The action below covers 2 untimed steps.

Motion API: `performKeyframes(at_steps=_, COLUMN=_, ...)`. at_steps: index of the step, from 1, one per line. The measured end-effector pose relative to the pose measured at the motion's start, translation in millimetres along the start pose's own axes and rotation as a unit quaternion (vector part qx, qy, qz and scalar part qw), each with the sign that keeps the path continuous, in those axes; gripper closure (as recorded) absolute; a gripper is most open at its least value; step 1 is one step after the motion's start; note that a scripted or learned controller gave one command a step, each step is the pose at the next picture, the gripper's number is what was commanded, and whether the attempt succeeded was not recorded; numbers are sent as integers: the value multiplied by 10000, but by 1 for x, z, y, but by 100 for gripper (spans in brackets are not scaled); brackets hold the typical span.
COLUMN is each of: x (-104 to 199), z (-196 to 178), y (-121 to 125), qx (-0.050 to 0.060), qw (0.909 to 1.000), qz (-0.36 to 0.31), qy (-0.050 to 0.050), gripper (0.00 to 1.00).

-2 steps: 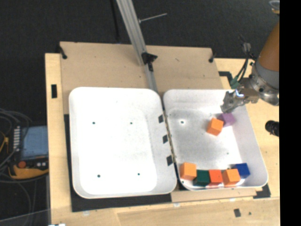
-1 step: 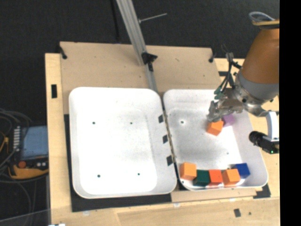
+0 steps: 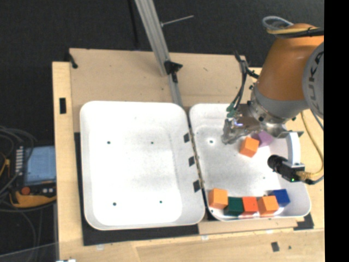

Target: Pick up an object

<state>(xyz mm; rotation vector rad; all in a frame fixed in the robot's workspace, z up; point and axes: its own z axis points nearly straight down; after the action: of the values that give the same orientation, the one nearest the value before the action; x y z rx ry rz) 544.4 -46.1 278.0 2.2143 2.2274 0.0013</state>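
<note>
From my seat the left bin (image 3: 133, 162) is bare white floor from wall to wall, so I have open room there. The right bin (image 3: 218, 162) is tighter. Along its near wall stands a row of blocks: an orange block (image 3: 218, 197), a dark green block (image 3: 235, 205), two more orange blocks (image 3: 250, 204) (image 3: 268, 204) and a blue block (image 3: 281, 196), all touching or just beside each other. The bin's middle and left floor lie free. The arm (image 3: 286, 75) covers the far right corner, with an orange cube (image 3: 250, 146) and a purple piece (image 3: 265, 139) beneath it. A slanted metal pole (image 3: 155, 37) crosses behind the bins.
</note>
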Motion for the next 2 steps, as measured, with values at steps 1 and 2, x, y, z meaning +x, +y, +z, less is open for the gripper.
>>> performKeyframes(at_steps=1, x=47, z=21, y=-16, qx=12, qw=10000, qz=1, qy=1, gripper=100)
performKeyframes(at_steps=2, x=94, z=39, y=-29, qx=13, qw=10000, qz=1, qy=2, gripper=100)
